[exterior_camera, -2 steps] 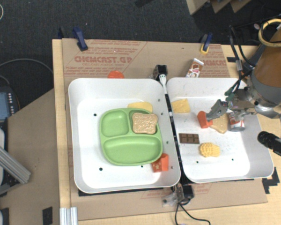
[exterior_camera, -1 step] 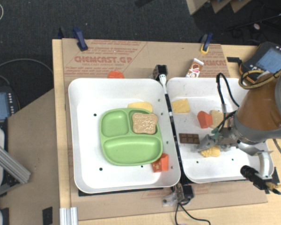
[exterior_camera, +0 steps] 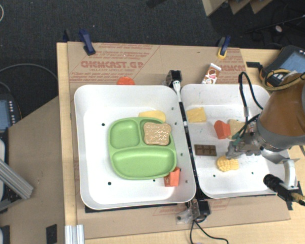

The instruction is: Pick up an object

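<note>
Seen from above at a slant, two shallow white bins sit side by side on a bench. The left bin (exterior_camera: 86,136) holds a green divided plate (exterior_camera: 141,149) with a brown cookie-like piece (exterior_camera: 157,133) in its upper right section, a pale yellow piece (exterior_camera: 153,116) just behind the plate, and an orange block (exterior_camera: 172,177) at the plate's lower right corner. The right bin (exterior_camera: 229,187) holds a yellow wedge (exterior_camera: 196,115), a red block (exterior_camera: 222,129), a dark chocolate bar (exterior_camera: 205,150) and a yellow corn cob (exterior_camera: 227,163). The grey and orange arm (exterior_camera: 287,118) reaches in from the right. Its gripper (exterior_camera: 238,149) sits low over the right bin, directly above the corn cob and apparently touching it. How the jaws stand cannot be told from this angle. Nothing looks lifted yet: the corn cob appears to rest on the bin floor, so grasping and raising remain.
</note>
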Tool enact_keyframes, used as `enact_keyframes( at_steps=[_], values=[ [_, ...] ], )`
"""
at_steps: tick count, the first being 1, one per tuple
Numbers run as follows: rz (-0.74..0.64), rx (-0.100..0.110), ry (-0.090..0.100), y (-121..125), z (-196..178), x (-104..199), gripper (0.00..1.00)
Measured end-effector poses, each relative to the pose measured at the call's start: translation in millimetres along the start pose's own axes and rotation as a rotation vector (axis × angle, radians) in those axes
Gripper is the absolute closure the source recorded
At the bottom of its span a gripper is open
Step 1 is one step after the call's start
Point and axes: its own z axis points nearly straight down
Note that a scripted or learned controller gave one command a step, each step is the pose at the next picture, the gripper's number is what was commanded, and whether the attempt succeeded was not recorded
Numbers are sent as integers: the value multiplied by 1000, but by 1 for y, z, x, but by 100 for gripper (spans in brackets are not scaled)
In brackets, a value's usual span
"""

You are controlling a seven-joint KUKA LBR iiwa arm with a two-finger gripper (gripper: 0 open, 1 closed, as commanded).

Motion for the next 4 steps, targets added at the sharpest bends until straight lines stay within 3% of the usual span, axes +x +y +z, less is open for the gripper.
enact_keyframes(
  at_steps=[1, 2, 3, 4],
  values=[
    [0, 1, 0, 0, 1, 0, 0],
    [-4, 8, 4, -15, 32, 33, 0],
    [-3, -3, -2, 42, 30, 2, 0],
    [-6, -3, 0, 103, 30, 10, 0]
  ],
)
